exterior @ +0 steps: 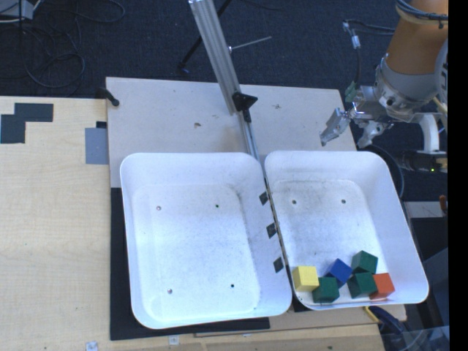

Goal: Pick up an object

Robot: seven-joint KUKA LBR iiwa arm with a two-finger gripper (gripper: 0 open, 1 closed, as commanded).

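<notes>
**Gripper above the right bin's far edge, blocks far below**

The left bin [146, 196] lies well left of the fingers and nearer the camera. Between the bins, a metal rail [219, 57] slants up and away, its top end cut off by darkness. The right bin [395, 196] sits just below the fingers, holding six blocks clustered in its near corner, well apart from the gripper: yellow [306, 277], two green [326, 289] [360, 284], blue [341, 270], dark green [365, 261] and orange [382, 285], partly overlapping each other. The gripper [338, 126] hangs past the bin's far rim; its fingers look small and blurred, slightly parted, with nothing between them. The arm [417, 42] runs off the top right.
</notes>
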